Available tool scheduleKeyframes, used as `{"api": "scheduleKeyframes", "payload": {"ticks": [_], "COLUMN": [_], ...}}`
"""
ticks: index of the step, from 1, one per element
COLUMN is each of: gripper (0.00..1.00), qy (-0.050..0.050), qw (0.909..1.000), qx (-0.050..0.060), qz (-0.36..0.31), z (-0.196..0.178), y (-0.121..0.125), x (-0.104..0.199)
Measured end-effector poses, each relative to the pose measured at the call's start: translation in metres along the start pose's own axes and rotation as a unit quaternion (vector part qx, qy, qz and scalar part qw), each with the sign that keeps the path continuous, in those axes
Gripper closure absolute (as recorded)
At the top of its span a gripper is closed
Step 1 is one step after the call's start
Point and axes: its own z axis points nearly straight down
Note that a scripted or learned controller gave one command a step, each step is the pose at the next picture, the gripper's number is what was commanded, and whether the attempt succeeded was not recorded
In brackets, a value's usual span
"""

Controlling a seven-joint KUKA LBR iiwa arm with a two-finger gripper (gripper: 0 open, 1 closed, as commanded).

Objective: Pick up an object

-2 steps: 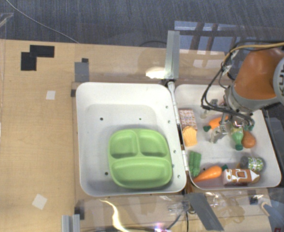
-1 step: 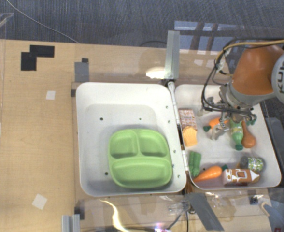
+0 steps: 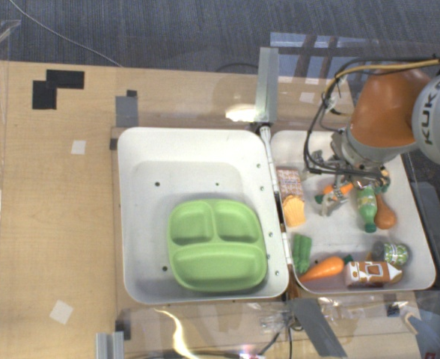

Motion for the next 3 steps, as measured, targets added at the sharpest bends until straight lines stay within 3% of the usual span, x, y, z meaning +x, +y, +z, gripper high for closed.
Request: {"api": "scheduleKeyframes", "payload": {"ticks": [1,2,3], "gripper": [0.0,0.0,1.0], "qy": [-0.001,-0.001,-0.009], "qw": [0.9982,0.9987,0.9986], "qx": [-0.001,-0.002,0.001], "qz": [-0.06,-0.05,-0.051], "z": [0.0,0.0,-0.016], "y": [-0.052,-0.021,-0.022], "x": [-0.03,0.023,0.018]}}
